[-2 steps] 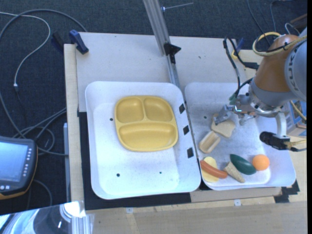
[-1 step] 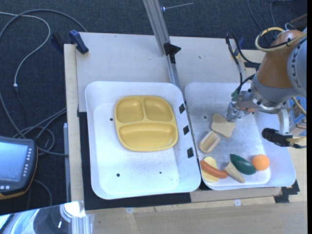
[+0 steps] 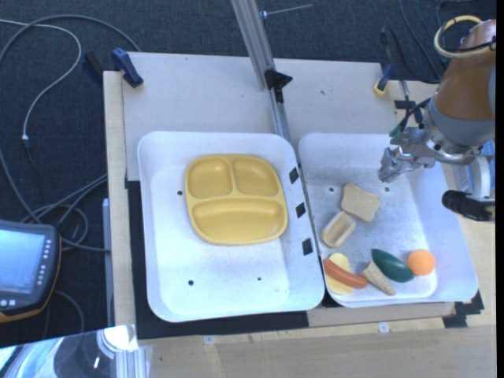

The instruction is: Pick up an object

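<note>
My gripper (image 3: 391, 166) hangs over the upper part of the right bin (image 3: 446, 225), above and to the right of a slice of toast (image 3: 361, 202). Nothing shows in its grasp. Below the toast lies a tan bread roll (image 3: 339, 229). Along the bin's front edge lie a red sausage (image 3: 346, 273) on a yellow piece (image 3: 337, 283), a tan wedge (image 3: 379, 279), a dark green vegetable (image 3: 392, 264) and an orange ball (image 3: 421, 261).
The left bin (image 3: 161, 235) holds a yellow divided plate (image 3: 235, 198). A metal pole (image 3: 252, 22) slants up from the divider between the bins. Blue clamps (image 3: 126, 65) sit at the bench's back corners. A monitor (image 3: 24, 266) stands at the left.
</note>
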Robot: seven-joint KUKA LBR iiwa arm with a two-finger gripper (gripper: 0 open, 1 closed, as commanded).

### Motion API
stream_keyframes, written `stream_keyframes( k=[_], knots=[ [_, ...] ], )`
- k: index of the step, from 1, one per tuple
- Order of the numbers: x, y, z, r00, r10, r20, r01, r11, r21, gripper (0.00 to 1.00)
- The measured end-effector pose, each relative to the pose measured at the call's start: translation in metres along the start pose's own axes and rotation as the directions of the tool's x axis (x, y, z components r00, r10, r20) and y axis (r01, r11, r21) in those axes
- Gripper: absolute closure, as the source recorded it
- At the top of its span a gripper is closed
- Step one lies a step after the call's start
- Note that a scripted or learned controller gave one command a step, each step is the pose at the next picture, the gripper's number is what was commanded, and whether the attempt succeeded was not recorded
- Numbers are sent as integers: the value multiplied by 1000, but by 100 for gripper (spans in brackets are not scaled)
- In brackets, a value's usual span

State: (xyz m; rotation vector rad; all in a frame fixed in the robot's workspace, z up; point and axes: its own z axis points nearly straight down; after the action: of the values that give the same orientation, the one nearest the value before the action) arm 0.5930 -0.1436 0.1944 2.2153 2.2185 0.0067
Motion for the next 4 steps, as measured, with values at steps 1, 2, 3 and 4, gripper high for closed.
stream_keyframes(
  k=[1, 2, 3, 4],
  knots=[
    [-4, 1, -45, 1000, 0, 0, 0, 1000, 0, 100],
    [-3, 2, -73, 1000, 0, -1, 0, 1000, 2, 100],
    [58, -3, -74, 1000, -6, -6, 6, 1000, 9, 100],
    [103, -13, -76, 1000, -5, -5, 5, 1000, 10, 100]
  ],
)
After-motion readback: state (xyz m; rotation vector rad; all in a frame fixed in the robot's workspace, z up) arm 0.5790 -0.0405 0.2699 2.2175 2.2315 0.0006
